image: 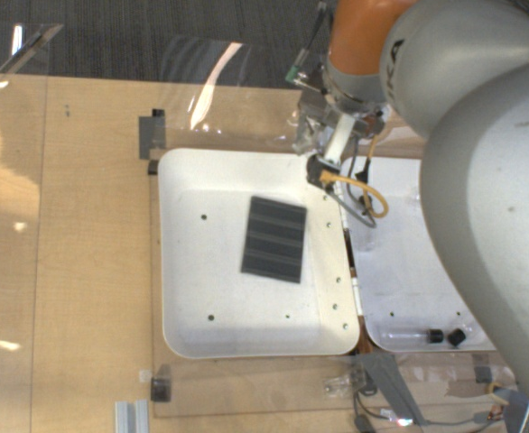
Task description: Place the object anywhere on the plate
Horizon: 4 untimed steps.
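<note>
A dark grey ribbed rectangular plate (pixel 274 239) lies flat near the middle of the left white bin (pixel 188 269). My gripper (pixel 310 142) hangs over the far right corner of that bin, up and to the right of the plate and apart from it. The wrist and arm cover most of it, and I cannot make out anything held in it. Two small black pieces (pixel 445 336) lie at the near edge of the right bin (pixel 400 269).
The big grey arm covers most of the right bin and the right side of the view. A wooden bench surrounds the bins, with a black clamp (pixel 152 133) at the left bin's far left corner. Cables and brackets (pixel 382 395) sit along the near edge.
</note>
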{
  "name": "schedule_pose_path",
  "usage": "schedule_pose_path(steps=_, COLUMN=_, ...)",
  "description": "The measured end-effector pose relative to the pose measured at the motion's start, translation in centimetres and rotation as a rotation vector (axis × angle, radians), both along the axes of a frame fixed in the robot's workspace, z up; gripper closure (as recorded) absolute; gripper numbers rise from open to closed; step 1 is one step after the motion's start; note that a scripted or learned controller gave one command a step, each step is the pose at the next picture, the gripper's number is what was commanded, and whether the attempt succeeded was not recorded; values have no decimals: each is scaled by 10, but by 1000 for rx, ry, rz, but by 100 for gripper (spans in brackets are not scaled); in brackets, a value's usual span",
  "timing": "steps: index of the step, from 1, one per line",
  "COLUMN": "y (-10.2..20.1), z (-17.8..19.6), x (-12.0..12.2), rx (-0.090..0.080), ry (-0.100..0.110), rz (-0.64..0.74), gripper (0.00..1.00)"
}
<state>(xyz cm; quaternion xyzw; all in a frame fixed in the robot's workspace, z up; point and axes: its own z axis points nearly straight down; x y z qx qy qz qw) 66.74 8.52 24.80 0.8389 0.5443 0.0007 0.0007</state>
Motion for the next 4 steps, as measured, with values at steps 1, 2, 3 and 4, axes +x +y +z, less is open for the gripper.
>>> schedule_pose_path(steps=1, y=62, z=-11, x=1, rx=1, ry=-1, rz=-122, gripper=100)
schedule_pose_path(steps=2, y=126, z=13, x=1, rx=3, ry=-2, rz=-314, gripper=100)
schedule_pose_path(steps=3, y=126, z=-153, x=-51, rx=3, ry=2, rz=-301, gripper=100)
schedule_pose_path(steps=4, y=99, z=-156, x=-104, rx=9, ry=-14, rz=21, gripper=100)
